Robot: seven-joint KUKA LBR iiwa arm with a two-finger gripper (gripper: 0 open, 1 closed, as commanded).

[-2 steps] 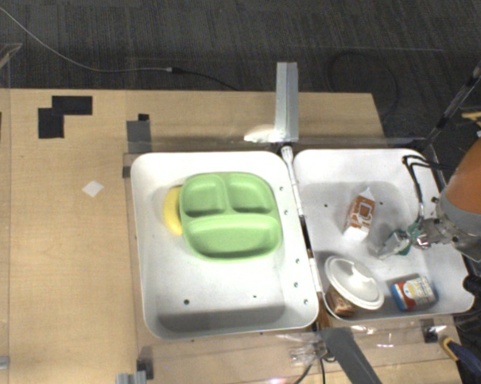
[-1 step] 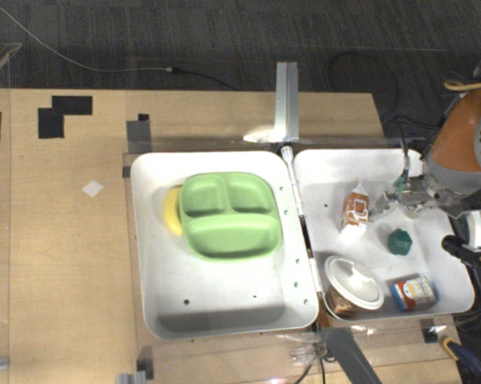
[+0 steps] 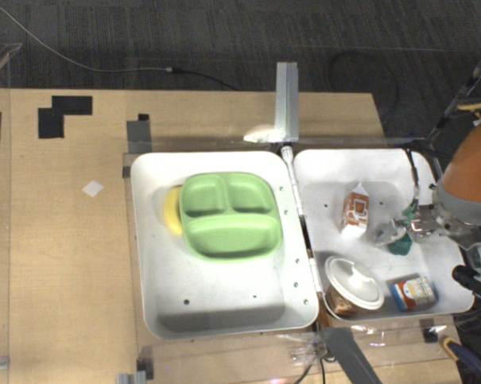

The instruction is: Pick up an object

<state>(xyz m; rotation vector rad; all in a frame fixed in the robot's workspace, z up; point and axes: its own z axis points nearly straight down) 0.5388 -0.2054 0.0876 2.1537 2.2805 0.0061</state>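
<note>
The pincer [image 3: 401, 229] is seen low in the right bin [image 3: 327, 163], reached in from the right, with a small teal object [image 3: 400, 245] and a grey-silver piece [image 3: 383, 235] directly at its tip. Whether the teal object is actually clamped or merely touched cannot be told, and the state of the pincer itself cannot be made out from above.

The teal object is judged to be light and small, possibly soft, so it could be nudged aside easily; it would best be taken across its narrow middle. Just beside it lies a brown-and-white packet [image 3: 355, 210], likely thin and crinkly. A small can with a blue label [image 3: 410, 293] lies on its side near the front and may roll. A white bowl-like dish [image 3: 354, 283] rests at the front left corner of that bin.

In the left bin [image 3: 160, 254] a green divided tray [image 3: 228, 214] is laid over a yellow item [image 3: 172, 212].

The arm [image 3: 467, 181] is held over the bin's right rim, wrist angled down and leftward.
</note>
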